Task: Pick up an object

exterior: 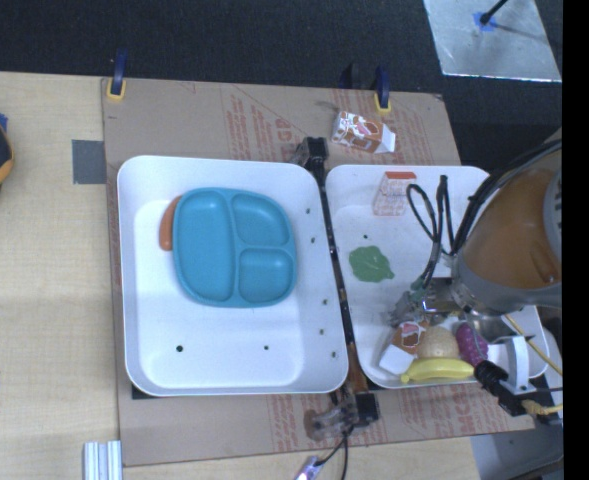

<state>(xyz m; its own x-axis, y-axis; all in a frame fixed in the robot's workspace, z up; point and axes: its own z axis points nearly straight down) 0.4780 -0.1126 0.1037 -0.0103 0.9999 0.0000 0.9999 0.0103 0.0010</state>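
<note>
Camera view: banana lies flat, long axis left-right; hand just above, grip state unclear.

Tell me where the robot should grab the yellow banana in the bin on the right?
Probably across the middle of the banana, coming straight down from above. It lies flat and lengthwise along the near wall of the right bin, so its narrow width suits the fingers. The beige round item sits close behind, so room there is tight.
</note>
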